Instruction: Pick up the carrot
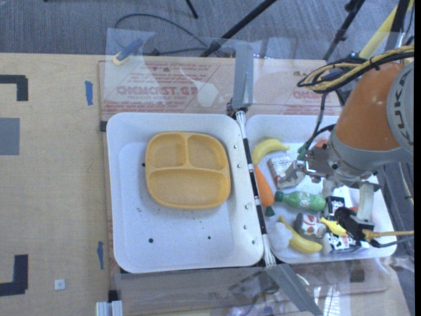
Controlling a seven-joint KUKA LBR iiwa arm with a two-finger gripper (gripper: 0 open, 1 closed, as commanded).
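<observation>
The carrot (264,186) is seen lying in the right bin (388,245) beside its left wall, next to a green bottle (300,201), while the gripper (314,173) is positioned above nearby items, and its state cannot be told.

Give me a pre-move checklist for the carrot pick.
1. Carrot in sight, right bin, against left wall: ok.
2. Carrot free on top: ok.
3. Room around it: not ok; green bottle and banana lie close.
4. Gripper over carrot: not ok, it sits further right, above a packet.
5. Jaws state: cannot tell.
6. Yellow plate in left bin, out of the way: ok.
</observation>
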